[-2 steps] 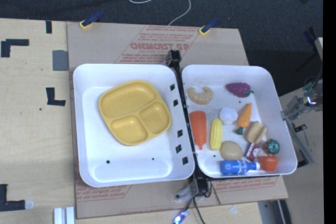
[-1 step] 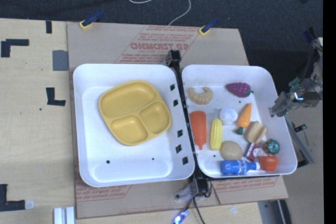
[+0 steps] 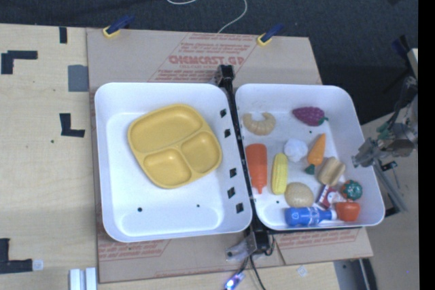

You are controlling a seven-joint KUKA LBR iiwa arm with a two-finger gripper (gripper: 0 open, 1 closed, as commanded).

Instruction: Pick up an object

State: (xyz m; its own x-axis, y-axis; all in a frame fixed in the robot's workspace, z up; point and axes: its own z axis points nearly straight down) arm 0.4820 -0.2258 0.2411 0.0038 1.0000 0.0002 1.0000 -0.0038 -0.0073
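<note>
Outside right bin (image 3: 353, 112) rim, hand (image 3: 380, 149) w/ grip state unclear; left bin (image 3: 109, 146) edges roomy.

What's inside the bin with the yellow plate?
The left bin holds just the yellow plate, lying flat with three hollows, nothing in them. Whatever lies beneath the plate is covered.

A divided plate (image 3: 175, 145) lies in the left bin (image 3: 109, 166); toy foods (image 3: 299, 166) crowd the right bin (image 3: 343, 102).

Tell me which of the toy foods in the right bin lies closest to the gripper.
The small red-and-green piece at the right bin's right wall, above the red tomato-like piece. It lies nearest the gripper; the others lie farther left.
</note>
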